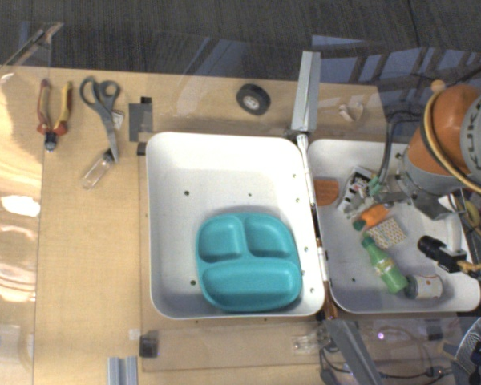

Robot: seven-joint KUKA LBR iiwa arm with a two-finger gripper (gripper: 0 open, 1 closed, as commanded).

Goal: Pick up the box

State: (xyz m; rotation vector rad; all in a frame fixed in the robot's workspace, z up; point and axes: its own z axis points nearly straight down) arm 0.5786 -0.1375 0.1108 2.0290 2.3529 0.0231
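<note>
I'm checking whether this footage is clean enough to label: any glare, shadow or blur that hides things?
Camera view: bright glare washes the bench's left side; the teal tray casts a soft shadow in the left bin; the small items by the arm in the right bin are too small and cluttered to tell apart, the box included.

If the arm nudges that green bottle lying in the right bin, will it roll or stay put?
The green plastic bottle lies on its side and looks round, so a sideways push would probably roll it. It looks small and likely light, so it may skid on the smooth white right bin. Neighbouring clutter might stop it quickly.
</note>
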